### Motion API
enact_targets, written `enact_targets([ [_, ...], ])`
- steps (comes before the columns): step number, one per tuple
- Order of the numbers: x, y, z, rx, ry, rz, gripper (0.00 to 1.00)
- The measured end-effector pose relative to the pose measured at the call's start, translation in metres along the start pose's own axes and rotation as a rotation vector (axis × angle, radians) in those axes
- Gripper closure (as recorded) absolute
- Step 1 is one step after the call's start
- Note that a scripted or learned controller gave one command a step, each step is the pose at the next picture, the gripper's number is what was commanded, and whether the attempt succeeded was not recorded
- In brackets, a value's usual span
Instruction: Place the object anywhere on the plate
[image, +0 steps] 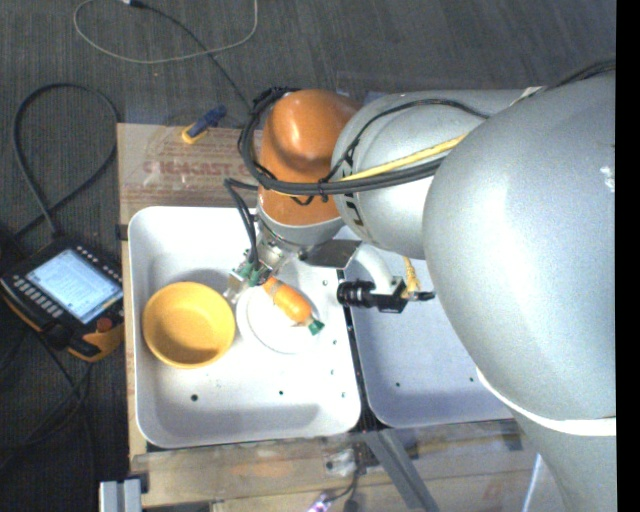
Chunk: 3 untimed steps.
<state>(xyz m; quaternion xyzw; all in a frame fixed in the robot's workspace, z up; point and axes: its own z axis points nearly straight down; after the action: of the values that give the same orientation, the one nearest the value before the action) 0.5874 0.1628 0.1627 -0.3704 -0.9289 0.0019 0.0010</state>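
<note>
Starting at the far left, one handheld control pendant (70, 295) with a lit screen is lying on the dark floor, its black cables (45, 140) looping away above it. Next, two shallow white bins are sitting side by side on my bench: the left bin (180, 400) and the right bin (420, 390).

In the left bin I am counting three things. One yellow bowl (188, 323) is resting upright toward the bin's left side. Just beside it, to the right, one white plate (268, 328) is lying flat. One orange carrot-like object (290, 303) with a green tip is lying tilted on the plate, its green end pointing toward the plate's lower right edge.

My claw (250, 272) is hanging over the plate's upper left rim, close to the object's upper end. I cannot tell whether my fingers are spread or pressed together, since my own wrist is covering much of them, and I cannot tell whether they are touching the object.

Farther right, my grey arm (520, 230) with its single orange band (300, 140) is looming over the right bin.
</note>
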Motion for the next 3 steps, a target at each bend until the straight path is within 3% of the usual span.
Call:
enact_targets([
  [1, 0.03, 0.055, 0.013, -0.002, -0.003, -0.153, 1.0],
  [2, 0.056, -0.002, -0.022, 0.002, 0.001, 0.196, 1.0],
  [3, 0.032, 0.043, -0.036, 0.001, -0.003, 0.058, 1.0],
])
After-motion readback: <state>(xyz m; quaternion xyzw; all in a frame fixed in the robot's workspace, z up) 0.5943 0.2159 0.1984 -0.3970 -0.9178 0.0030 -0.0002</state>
